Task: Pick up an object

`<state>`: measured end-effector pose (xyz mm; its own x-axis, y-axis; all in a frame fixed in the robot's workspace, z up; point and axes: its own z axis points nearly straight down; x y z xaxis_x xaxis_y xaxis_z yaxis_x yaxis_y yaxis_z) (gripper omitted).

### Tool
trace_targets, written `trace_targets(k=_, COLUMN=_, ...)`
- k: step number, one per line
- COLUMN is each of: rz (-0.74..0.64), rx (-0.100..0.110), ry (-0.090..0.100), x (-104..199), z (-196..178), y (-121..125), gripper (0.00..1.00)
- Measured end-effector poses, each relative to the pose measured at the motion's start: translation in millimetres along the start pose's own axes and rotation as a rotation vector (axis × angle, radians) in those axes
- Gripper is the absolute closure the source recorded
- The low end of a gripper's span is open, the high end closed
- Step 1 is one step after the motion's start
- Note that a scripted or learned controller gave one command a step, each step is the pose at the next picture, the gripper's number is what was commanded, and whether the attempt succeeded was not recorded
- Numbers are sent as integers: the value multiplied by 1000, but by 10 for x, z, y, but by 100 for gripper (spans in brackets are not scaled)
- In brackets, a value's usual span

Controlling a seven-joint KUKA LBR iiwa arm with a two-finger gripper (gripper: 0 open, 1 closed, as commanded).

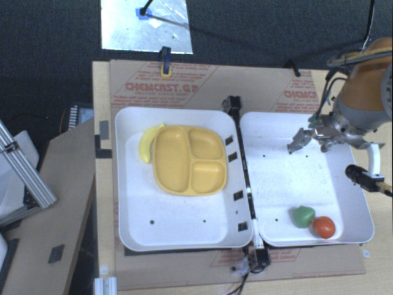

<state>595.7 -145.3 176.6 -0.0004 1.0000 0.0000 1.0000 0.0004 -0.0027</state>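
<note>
Two shallow white plastic bins with rounded corners sit side by side on a counter covered with printed brown cardboard. In the left bin lies a smooth yellow tray with three compartments. A curved yellow banana rests against the tray's left edge. The right bin holds a lumpy green object and a round, glossy red-orange ball. These two touch, and both lie in the bin's near right corner. The metal pincer hangs over the far part of the right bin, well apart from both objects. Nothing sits between its fingers, and I cannot tell how far they are open at this size.
</note>
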Motion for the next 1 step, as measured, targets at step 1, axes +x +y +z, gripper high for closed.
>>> trace_targets(k=1, rz=0, rx=0, ry=0, x=1, z=431, y=-50, gripper=0)
